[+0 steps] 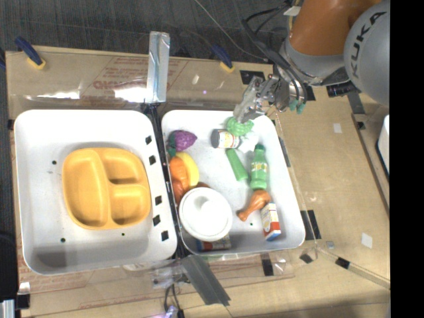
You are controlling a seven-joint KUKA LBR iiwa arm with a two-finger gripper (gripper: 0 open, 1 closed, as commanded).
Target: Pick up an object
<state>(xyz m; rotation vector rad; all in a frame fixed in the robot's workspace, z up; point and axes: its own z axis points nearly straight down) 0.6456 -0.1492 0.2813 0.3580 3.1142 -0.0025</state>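
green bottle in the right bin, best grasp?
Probably the green bottle across its mid-body, coming straight down. It lies flat, running near to far in the bin, so close across its narrow width. The green stick lies close on its left and the drumstick touches its near end; the right side looks freer.

One fixed camera looks down at a slant from above the bench [331, 177], far enough back to take in both bins: the left bin [26, 177] toward 9 o'clock, the right bin [291, 224] near centre. The arm [344, 25] enters from 1 o'clock.
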